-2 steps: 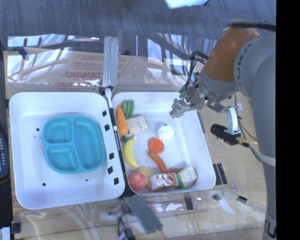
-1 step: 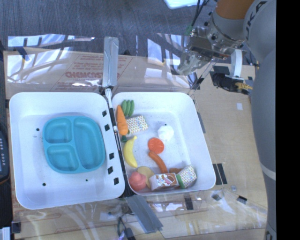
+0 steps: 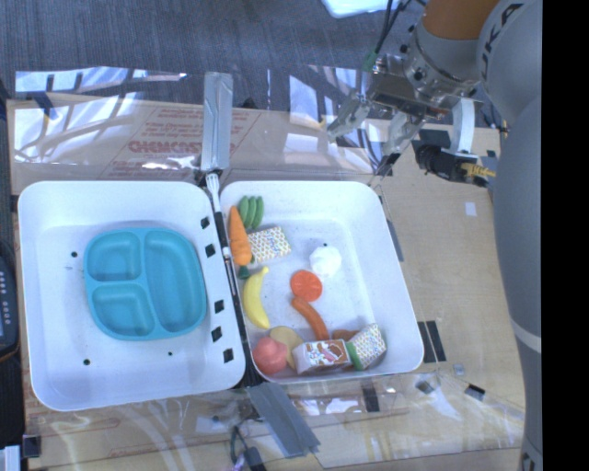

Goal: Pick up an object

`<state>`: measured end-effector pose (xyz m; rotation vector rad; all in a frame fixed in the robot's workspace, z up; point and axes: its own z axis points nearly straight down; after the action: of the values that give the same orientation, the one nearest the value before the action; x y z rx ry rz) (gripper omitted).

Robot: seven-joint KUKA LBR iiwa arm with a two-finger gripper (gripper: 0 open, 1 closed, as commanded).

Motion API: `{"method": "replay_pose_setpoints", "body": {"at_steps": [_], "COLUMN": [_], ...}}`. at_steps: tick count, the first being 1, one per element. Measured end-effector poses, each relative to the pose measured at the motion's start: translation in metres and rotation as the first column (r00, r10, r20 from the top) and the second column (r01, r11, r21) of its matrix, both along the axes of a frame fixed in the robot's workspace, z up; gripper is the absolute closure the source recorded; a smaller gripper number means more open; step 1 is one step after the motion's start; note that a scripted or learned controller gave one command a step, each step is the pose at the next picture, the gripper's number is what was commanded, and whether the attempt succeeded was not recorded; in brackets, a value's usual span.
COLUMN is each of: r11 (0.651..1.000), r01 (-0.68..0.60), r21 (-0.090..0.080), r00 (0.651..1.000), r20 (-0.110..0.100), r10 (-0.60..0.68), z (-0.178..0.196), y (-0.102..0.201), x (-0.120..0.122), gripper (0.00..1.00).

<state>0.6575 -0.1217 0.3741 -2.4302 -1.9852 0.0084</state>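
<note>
Pincer: gripper (image 3: 370, 138) hangs above the bench beyond the right bin's far rim, at about 1 o'clock from that bin's middle; its two fingers stand apart with nothing between them.
Arm: grey, with an orange band (image 3: 460, 20) above the wrist, reaching in from the right.
Right bin (image 3: 391, 267): holds all the toy food.
Carrot (image 3: 239, 236): at 10 o'clock in the bin, next to green pods (image 3: 251, 210).
Patterned box (image 3: 268, 245): just right of the carrot.
White lump (image 3: 325, 261): near the bin's middle.
Orange disc (image 3: 306, 285): at 6 o'clock from the white lump, with an orange sausage (image 3: 311, 317) below it.
Banana (image 3: 255, 297): along the left wall, at 8 o'clock.
Near wall, 6 o'clock: pink ball (image 3: 270, 353), small carton (image 3: 322, 354), second patterned box (image 3: 367, 345).
Left bin (image 3: 41, 276): holds a blue divided plate (image 3: 145, 282).
</note>
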Motion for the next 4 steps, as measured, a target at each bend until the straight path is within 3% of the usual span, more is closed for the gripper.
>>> {"method": "replay_pose_setpoints", "body": {"at_steps": [1,2,3,4], "r11": [0.994,0.999,0.989,0.989], "r01": [-0.112,0.034,-0.145,-0.148], "r21": [0.005,0.002,0.003,0.003], "r00": [0.994,0.999,0.989,0.989], "r20": [-0.014,-0.006,0.001,-0.006], "r10": [0.112,-0.034,0.145,0.148], "z": [-0.153,-0.168,-0.284,-0.278], "y": [-0.002,0.019,-0.033,-0.033], "x": [-0.053,-0.052,-0.114,-0.114], "gripper": [0.0,0.0,0.0,1.0]}}
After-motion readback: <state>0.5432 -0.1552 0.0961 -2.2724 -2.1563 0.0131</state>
